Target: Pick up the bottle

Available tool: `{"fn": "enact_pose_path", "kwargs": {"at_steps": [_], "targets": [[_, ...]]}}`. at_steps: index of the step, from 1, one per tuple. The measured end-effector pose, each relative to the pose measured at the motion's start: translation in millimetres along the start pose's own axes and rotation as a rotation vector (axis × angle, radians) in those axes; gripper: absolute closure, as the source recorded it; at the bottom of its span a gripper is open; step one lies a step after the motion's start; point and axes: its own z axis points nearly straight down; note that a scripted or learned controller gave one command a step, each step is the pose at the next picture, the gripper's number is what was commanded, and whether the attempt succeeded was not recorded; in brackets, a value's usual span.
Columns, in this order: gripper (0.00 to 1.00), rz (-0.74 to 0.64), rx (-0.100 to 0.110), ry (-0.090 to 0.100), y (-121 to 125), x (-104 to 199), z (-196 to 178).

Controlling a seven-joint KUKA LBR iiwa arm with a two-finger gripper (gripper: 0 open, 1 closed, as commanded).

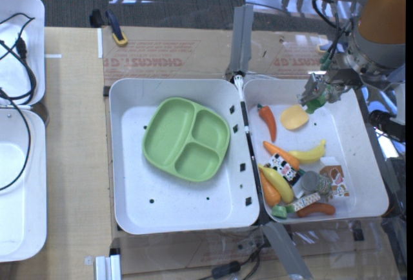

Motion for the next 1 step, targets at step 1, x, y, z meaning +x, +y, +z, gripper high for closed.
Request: {"fn": "enact_pose_path", "kwargs": {"at_steps": [1], "targets": [[0.00,0.000,0.000,0.000,0.0,0.0,0.1]]}}
